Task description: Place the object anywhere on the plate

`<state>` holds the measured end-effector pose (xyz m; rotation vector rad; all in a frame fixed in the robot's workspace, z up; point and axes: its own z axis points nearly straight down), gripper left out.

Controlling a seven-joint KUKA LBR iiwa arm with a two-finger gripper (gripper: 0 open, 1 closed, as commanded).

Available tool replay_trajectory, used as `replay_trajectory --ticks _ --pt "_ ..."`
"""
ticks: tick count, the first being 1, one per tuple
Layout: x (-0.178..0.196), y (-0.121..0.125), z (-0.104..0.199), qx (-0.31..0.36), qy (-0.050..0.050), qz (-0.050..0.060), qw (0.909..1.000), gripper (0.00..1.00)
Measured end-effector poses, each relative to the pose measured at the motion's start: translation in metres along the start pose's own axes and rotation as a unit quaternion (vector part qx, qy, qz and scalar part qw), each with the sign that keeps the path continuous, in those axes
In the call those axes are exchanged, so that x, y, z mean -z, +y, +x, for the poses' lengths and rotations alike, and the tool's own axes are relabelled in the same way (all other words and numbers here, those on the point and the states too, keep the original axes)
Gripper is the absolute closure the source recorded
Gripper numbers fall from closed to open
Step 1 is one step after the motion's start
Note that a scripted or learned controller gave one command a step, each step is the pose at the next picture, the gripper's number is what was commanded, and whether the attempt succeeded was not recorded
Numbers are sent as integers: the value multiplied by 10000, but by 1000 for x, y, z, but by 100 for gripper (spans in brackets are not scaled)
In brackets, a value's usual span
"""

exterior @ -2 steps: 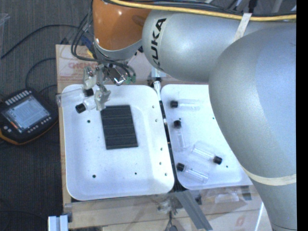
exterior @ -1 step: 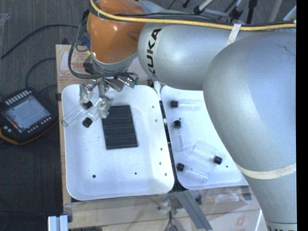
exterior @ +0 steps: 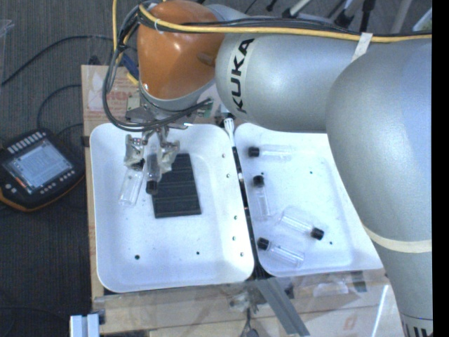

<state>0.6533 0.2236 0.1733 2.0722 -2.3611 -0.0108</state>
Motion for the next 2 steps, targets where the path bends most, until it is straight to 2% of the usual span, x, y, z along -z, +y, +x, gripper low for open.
replay_trajectory --ticks 1,2 --pt "84 -15 -9 706 -9 9 9975 100" --pt "179 -4 -12 4064 -15 -2 9137 100"
